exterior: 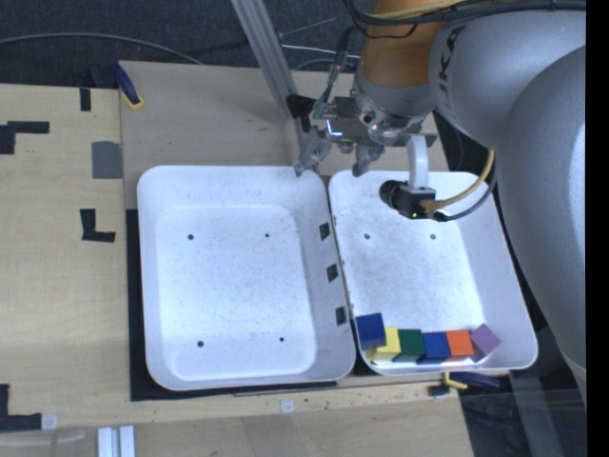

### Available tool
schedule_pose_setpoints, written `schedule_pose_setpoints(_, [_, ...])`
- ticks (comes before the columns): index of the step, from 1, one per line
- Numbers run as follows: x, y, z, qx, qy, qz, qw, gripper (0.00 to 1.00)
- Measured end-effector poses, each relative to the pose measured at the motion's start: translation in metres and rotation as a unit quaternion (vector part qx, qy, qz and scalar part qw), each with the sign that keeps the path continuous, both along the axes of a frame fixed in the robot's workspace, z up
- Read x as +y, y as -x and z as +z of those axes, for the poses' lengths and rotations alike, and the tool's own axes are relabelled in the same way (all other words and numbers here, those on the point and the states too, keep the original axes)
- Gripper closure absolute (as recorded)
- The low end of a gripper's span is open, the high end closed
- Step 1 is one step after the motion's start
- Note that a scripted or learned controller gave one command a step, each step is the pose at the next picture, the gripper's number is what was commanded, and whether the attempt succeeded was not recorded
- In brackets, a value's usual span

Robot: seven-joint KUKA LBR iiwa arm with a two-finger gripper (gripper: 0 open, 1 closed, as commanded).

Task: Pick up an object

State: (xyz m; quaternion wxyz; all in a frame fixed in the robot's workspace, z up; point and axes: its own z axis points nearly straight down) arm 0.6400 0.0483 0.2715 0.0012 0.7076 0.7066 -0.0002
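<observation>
Your arm [495,74] hangs at the far rim between the left bin [157,255] and right bin [495,255]. The jaws [330,168] stand apart, empty. The blocks [423,343] crowd the near wall, so a finger may jam.

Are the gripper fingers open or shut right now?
Open. The gripper hangs over the far rims between the two bins, its two fingertips apart with nothing between them. The blocks lie in the right bin's near edge.
</observation>
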Motion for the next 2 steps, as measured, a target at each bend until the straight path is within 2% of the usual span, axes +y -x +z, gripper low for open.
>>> schedule_pose_setpoints(1, [0.027,0.015,-0.085,0.006,-0.0005,0.002,1.0,0.0])
schedule_pose_setpoints(2, [-0.037,0.062,-0.063,0.003,0.0006,-0.002,1.0,0.0])
